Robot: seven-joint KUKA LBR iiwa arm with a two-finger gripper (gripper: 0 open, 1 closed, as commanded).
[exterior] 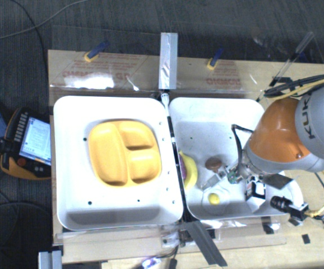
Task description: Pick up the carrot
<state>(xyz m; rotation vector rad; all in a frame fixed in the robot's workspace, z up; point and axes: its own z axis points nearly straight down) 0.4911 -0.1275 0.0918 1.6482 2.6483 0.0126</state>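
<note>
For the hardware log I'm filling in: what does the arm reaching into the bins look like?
The arm is grey and rounded, with partial dark lettering on its side. A broad orange band sits above the wrist. Black cables run beside it, and the gripper end is a cluster of small metal and black parts.

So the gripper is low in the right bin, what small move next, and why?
Probably lift the gripper slightly and pull back right. Beside it lie a brown lump and a small yellow piece, neither long and orange, and the arm covers much of the right bin.
</note>
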